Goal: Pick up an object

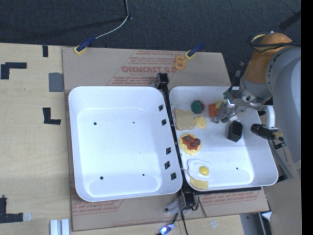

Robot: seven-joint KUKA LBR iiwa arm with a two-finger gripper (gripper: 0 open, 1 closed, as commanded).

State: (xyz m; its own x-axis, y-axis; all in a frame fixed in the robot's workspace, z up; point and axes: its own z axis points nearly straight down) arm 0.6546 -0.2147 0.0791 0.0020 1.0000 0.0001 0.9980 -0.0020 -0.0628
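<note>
**Figure. Gripper low over the far part of the right bin, beside a red-and-orange piece.**

You see the two-finger gripper (225,112) lowered into the shallow white right bin (244,166) near its far edge, just beside the small red-and-orange toy food piece (214,110). This is judged the likeliest target, since it lies closest to the tool. You cannot tell from this slant whether the gripper is spread or closed, nor whether it grasps anything. The green round toy (197,106) sits near the piece towards the bin's left wall. The flat tan toy slice (183,119), round pizza-like toy (190,143) and fried-egg toy (199,170) line that left wall down to the near corner. They are well apart from the tool, so the approach from the right meets little clutter. The shallow white left bin (122,146) adjoins.
</note>
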